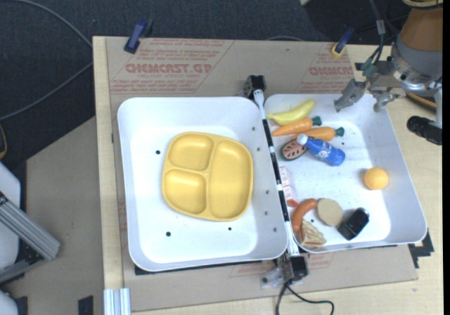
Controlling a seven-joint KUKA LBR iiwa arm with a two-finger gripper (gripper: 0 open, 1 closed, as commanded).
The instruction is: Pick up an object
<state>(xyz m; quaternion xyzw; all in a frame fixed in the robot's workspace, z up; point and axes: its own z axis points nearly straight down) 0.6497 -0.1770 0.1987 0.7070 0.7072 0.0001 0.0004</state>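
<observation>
The right bin [404, 187] holds a loose group of toy foods, any of which could be the object to pick. Nearest the gripper [365, 95] lies a yellow banana [294, 112], its long axis running left-right with the right tip raised toward the bin's far wall. Just below it, an orange carrot [292, 127] lies nearly parallel, pointing left-right. A 2nd carrot [322, 133] with a green end sits to its right, also lengthwise across the bin. Touching these, a blue bottle [325, 152] with a white cap slants from upper left to lower right, and a round brown slice [292, 150] sits beside its cap. An orange ball [375, 178] rests apart near the right wall. At the near end, a curved red sausage [301, 212], a tan round piece [328, 212], a black block [353, 223] and a pale shell-like piece [312, 236] cluster together.

The gripper hovers over the far right corner of this bin, its 2 fingers spread apart with nothing between them.

The left bin [140, 124] carries a yellow 3-compartment tray [208, 175].
</observation>
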